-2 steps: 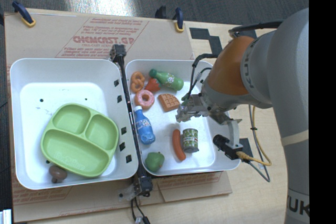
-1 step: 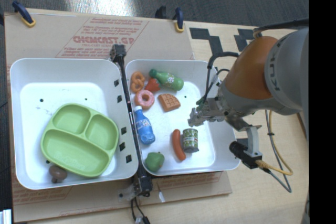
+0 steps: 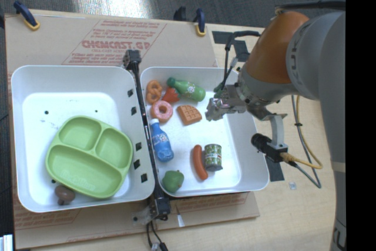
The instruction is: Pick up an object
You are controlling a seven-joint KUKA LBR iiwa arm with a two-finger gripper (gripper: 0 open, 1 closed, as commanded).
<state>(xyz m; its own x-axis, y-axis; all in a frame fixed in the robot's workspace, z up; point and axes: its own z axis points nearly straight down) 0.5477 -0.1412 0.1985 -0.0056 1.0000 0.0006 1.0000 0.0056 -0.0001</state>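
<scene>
Seen from above at a slant, two shallow white bins sit side by side on a worktop covered with printed cardboard. The left bin holds a green divided plate with a small brown object at its near corner. The right bin holds a pretzel, a pink donut, a green bottle, a waffle, a blue bottle, a sausage, a small can and a green pepper. The grey arm with its orange band reaches in from the right; its tool hangs just right of the waffle, whether spread or pressed together cannot be told.
</scene>
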